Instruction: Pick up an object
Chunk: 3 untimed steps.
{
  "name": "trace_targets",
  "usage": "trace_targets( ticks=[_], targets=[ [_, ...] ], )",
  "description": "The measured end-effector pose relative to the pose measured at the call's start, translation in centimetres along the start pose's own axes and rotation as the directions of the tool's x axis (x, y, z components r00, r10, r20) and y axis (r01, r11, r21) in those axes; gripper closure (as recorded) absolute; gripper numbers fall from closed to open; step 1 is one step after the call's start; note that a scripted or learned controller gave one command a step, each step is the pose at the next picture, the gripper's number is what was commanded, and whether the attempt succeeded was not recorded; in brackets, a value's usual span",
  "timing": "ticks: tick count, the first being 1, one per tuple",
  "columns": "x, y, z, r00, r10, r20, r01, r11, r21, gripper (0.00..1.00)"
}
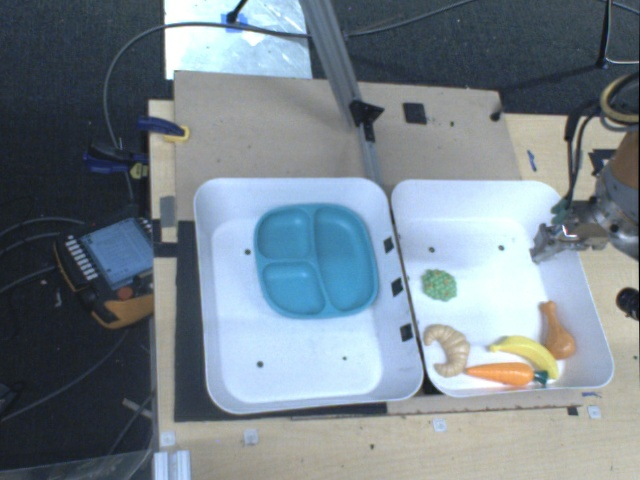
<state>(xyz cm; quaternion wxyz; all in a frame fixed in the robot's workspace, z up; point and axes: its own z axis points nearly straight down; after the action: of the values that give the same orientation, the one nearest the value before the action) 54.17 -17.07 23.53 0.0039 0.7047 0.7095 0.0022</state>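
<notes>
Objects for picking sit in the right bin [470, 208], all in its near half. Green broccoli-like piece [438, 285] lies alone approx mid-bin, well apart from the rest. Croissant [448, 347] is near the front-left corner, w/ the carrot [501, 374] just beside it along the front wall. Banana [525, 350] lies right behind the carrot, touching or nearly so. Orange-brown drumstick-shaped piece [557, 333] is tilted against the right side, just beside the banana.

Gripper [552, 238] hangs over the right bin's right rim, toward the far end, well apart from every object. Nothing is between its fingers; how far open they are can't be told from this angle. Arm body is at the view's right edge, w/ cables above it.

Left bin [225, 268] holds a blue divided plate [316, 260] w/ three compartments, set toward the far side.

Outside the bins: grey pole [335, 53] slanting in from the top, clamps [150, 143] at the bench's left edge, a handheld pendant [108, 268] on the floor to the left.
</notes>
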Motion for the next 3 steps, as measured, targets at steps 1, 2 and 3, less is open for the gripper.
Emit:
trace_targets(
  ticks=[1, 2, 3],
  targets=[
    [0.0, 0.1, -0.3, 1.000, 0.001, -0.001, -0.001, 1.000, 0.005, 1.00],
    [6.3, 1.2, 0.1, 1.000, -0.005, -0.004, 0.005, 1.000, 0.006, 1.00],
    [11.4, 2.0, 1.0, 1.000, -0.004, -0.004, 0.004, 1.000, 0.007, 1.00]
  ],
)
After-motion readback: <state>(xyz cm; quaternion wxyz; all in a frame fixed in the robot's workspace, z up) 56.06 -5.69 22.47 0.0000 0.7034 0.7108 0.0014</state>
